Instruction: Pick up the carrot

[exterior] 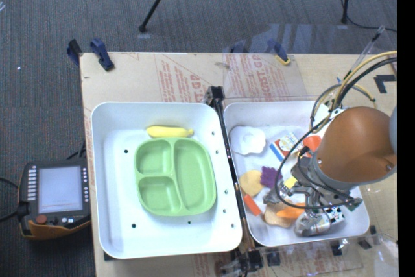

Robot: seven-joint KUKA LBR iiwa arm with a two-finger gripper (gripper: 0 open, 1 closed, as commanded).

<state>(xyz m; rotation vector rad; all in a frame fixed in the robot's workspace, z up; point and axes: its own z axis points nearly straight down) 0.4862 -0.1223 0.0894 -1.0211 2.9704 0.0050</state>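
Note:
A small orange-red stick that looks like the carrot [252,204] lies in the right bin [272,110], near its left wall towards the front. My gripper [314,222] is low in the front right part of this bin, below the arm's orange band [356,143]. It is to the right of the carrot and apart from it. A second orange piece [290,211] lies against the gripper's left side, partly hidden by it. I cannot make out whether anything is held.
Around the gripper lie a purple toy [269,175], a yellow-tan toy [250,181], a tan piece [277,220], a white item [249,139] and a red-white-blue packet [285,144]. The left bin [104,139] holds a green divided plate [175,178] and a banana [170,132].

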